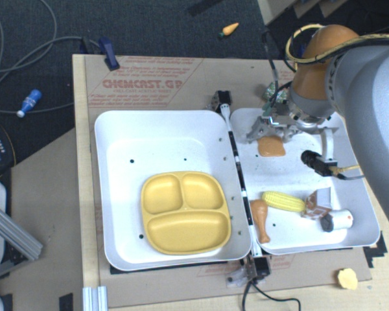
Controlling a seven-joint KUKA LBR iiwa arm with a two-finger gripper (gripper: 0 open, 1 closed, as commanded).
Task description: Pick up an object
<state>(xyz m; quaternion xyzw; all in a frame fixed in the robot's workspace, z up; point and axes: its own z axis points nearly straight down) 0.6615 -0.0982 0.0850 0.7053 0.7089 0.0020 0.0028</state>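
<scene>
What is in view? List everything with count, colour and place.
left bin: 1, white, bench left
right bin: 1, white, bench right
divided plate: 1, yellow, left bin
corn cob: 1, yellow, right bin
drumstick toy: 1, orange-brown, right bin
flat piece: 1, tan, right bin, by gripper
cylinder: 1, white, right bin
small bottle: 1, blue-white, floor left
lump: 1, yellow, bench corner
gripper: 1, grey, over right bin
arm: 1, grey, orange band, right

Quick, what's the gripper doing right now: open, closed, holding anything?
Gripper: cannot be told. It is right by a brown piece in the right bin, with no clear grasp visible.
</scene>
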